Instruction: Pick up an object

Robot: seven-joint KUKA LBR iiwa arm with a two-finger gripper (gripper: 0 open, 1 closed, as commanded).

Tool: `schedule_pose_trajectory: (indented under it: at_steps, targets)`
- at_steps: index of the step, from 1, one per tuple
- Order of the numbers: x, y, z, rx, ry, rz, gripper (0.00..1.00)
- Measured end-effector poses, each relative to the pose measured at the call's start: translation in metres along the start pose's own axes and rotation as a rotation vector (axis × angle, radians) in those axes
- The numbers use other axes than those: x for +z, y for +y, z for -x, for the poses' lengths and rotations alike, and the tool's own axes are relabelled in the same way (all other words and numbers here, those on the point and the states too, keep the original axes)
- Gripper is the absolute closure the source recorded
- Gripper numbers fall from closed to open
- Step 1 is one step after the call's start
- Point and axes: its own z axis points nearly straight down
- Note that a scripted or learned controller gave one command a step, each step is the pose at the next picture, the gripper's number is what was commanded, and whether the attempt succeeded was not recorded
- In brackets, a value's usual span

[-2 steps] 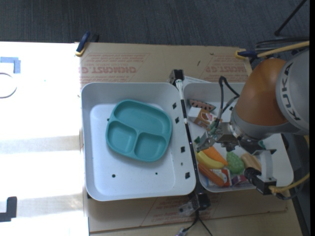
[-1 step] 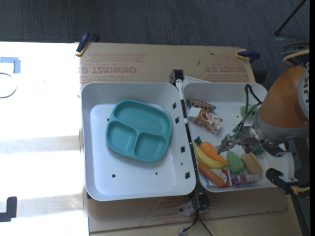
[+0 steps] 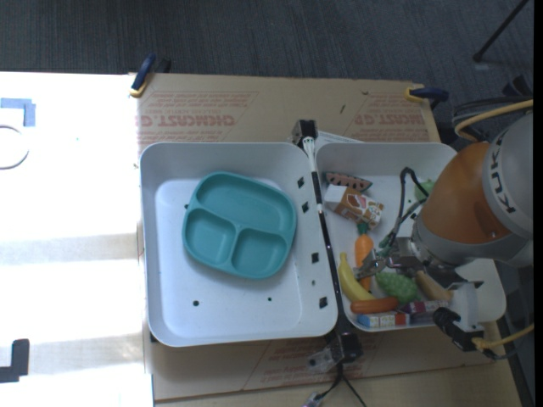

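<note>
Table (image 3: 280, 108) is cardboard-topped with two white bins: left bin (image 3: 170, 227) holds just a teal divided plate (image 3: 239, 225), right bin (image 3: 441, 155) has all the toy food. Arm's down in that pile — claw (image 3: 379, 264) sits right by the banana (image 3: 350, 280), carrot (image 3: 363, 248) and green veg (image 3: 399, 287). Can't tell if it's spread or pinching anything, so nothing's clearly lifted yet. Clutter's packed tight — snack packets (image 3: 352, 200) sit further back.
</note>
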Motion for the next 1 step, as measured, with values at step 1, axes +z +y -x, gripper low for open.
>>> schedule_pose_trajectory:
  at_steps: [1]
  targets:
    - [-0.0095,0.0007,0.0003,0.003,0.0,0.001,1.0]
